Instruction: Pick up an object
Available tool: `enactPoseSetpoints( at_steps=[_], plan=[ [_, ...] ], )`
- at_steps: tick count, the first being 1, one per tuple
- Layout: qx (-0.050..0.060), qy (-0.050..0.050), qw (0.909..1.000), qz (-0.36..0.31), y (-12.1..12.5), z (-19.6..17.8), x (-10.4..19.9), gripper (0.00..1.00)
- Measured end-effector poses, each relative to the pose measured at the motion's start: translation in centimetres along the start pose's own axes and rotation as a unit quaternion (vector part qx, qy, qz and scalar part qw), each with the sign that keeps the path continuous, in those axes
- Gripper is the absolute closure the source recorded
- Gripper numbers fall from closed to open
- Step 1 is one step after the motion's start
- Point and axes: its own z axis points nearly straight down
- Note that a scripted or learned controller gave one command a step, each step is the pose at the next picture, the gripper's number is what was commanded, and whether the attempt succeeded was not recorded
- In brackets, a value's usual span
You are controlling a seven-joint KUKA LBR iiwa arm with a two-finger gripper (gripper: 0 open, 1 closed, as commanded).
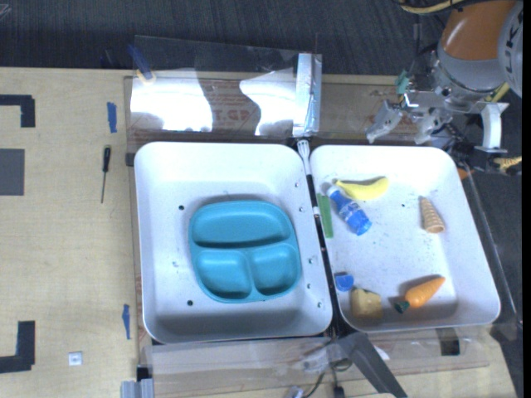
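I see my gripper [406, 116] parked above the far rim of the right bin [477, 222], at about one o'clock in the picture; whether it is open or closed I cannot tell. It holds nothing I can see. The nearest candidate is the banana [363, 188], lying in the bin's far left part, toward seven o'clock from the gripper, with its long axis running roughly nine to three. Touching it on the near side is a blue bottle [348, 210]. I judge the coming move a descent down and leftward. The left bin [158, 247] holds a blue divided tray [243, 249].
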Motion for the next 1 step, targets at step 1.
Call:
enactPoseSetpoints(
  at_steps=[1],
  plan=[
    [0.01, 0.002, 0.9932, -0.116, -2.49, 7.93, 3.89, 0.0]
  ],
)
